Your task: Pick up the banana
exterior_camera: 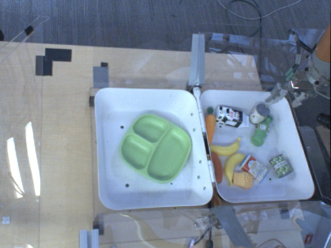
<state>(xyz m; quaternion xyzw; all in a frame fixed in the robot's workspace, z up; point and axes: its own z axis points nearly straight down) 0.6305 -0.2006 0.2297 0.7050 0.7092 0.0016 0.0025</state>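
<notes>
A yellow banana (226,149) lies in the right bin (300,154), near its middle left. A second yellow banana-shaped piece (232,164) lies just below it, touching a waffle-like cracker (242,179). The gripper (276,94) hangs at the bin's far right corner, above the rim and well apart from both bananas. The grey arm with its orange band (323,48) enters from the right edge. Nothing shows between the fingers.
Also in the right bin are a carrot (210,127), a red sausage (217,168), a cow-patterned carton (229,116), a green bottle (261,130), and two small juice boxes (280,165). The left bin (108,138) holds a green divided plate (156,148).
</notes>
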